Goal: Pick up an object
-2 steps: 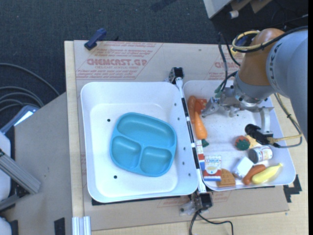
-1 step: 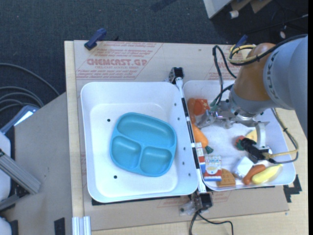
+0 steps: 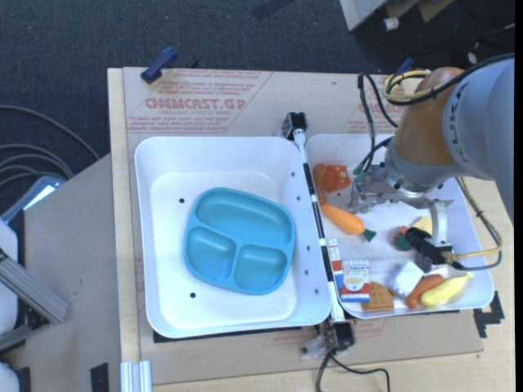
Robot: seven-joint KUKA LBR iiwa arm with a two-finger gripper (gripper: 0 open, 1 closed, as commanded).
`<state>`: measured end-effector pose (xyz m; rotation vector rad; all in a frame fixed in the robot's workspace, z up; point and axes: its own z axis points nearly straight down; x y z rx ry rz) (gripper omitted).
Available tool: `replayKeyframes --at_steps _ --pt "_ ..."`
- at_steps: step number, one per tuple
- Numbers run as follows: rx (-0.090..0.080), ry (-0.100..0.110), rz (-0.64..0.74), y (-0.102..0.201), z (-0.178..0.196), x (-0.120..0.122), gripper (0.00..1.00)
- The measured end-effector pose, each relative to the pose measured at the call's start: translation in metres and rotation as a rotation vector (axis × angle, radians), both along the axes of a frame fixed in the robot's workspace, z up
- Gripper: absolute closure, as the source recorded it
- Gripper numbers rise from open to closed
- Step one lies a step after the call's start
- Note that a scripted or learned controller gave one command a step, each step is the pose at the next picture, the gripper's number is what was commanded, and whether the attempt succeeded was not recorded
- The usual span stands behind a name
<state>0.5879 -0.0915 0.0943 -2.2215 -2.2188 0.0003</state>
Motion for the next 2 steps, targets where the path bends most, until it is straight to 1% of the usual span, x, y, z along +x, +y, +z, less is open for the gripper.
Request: replayKeyframes --at_steps 1,2 --pt "0.0 0.0 0.0 0.0 0.0 0.0 0.0" --pt "-0.001 -0.001 0.002 -0.008 -0.009 0.037 0.0"
